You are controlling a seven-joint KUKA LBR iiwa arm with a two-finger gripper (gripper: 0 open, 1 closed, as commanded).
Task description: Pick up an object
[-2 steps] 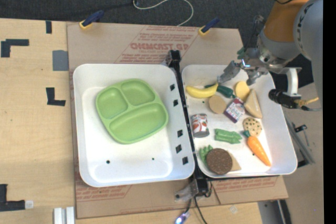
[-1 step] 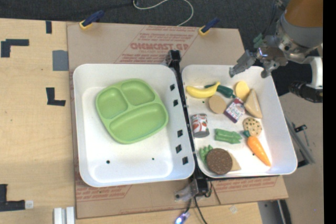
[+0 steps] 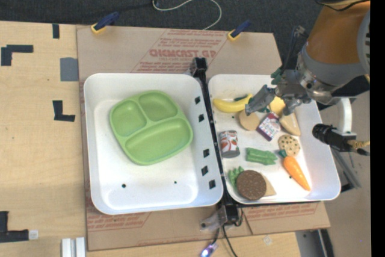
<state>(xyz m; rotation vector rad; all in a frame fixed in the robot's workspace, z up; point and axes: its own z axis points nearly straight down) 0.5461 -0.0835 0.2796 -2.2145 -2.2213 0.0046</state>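
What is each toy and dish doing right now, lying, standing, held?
Green plate: flat in the left bin, nothing on it.
Banana: lying by the divider.
Can: on its side.
Carrot: lying loose.
Cookie: lying flat.
Burger patty: flat, near corner.
Tool: over the right bin, open, holding nothing.

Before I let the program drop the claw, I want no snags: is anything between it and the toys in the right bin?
Nothing visible is in the way. The claw hangs directly over the right bin, above the banana and the purple packet, with nothing between it and them.
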